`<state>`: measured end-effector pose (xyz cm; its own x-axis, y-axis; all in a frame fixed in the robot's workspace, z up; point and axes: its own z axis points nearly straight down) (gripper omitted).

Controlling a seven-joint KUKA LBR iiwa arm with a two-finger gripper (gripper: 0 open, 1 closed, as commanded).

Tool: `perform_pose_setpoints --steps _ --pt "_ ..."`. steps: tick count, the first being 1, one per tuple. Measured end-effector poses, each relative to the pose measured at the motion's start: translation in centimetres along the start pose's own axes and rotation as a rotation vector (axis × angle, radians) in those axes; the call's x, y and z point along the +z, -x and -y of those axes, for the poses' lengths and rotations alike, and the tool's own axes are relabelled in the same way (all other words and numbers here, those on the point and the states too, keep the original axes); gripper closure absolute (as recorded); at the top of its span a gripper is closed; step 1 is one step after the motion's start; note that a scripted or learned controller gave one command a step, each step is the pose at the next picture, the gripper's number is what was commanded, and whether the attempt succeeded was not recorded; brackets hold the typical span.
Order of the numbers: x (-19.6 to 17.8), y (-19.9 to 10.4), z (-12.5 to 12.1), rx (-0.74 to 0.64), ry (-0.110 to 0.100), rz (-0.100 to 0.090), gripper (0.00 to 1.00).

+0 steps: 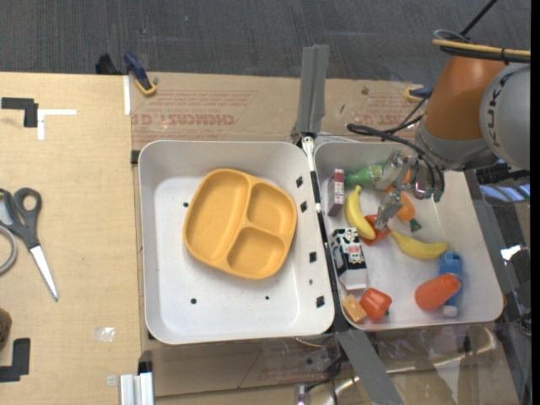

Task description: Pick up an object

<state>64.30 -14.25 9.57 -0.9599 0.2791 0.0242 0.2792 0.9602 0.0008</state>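
My gripper (386, 209) hangs low in the right bin (483, 251), among the toys at its back middle. Right beside it lie a yellow banana (358, 214), a small red piece (376, 229) and an orange piece (407, 210). A second banana (419, 245) lies just in front of the gripper. A green item (364, 175) sits behind it near the back wall. Nothing shows lifted in the gripper.
The right bin also holds a black-and-white carton (348, 250), an orange bottle (438, 290), a blue item (451, 264), a red toy (376, 302) and a pink item (338, 186). A yellow divided plate (240, 224) lies in the left bin (160, 251). Scissors (30, 236) rest on the bench at left.
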Motion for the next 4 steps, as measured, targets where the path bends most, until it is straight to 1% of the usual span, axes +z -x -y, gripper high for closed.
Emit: perform_pose_setpoints --steps 1,2,3,4 --pt "-0.3 -5.4 -2.4 0.018 0.000 0.036 0.00" --pt "0.1 -2.4 -3.4 0.076 -0.012 0.026 0.00" --pt "0.3 -3.9 6.5 -0.046 -0.002 0.030 0.00" --pt "-0.8 -3.8 6.3 -0.049 -0.002 0.035 1.00"
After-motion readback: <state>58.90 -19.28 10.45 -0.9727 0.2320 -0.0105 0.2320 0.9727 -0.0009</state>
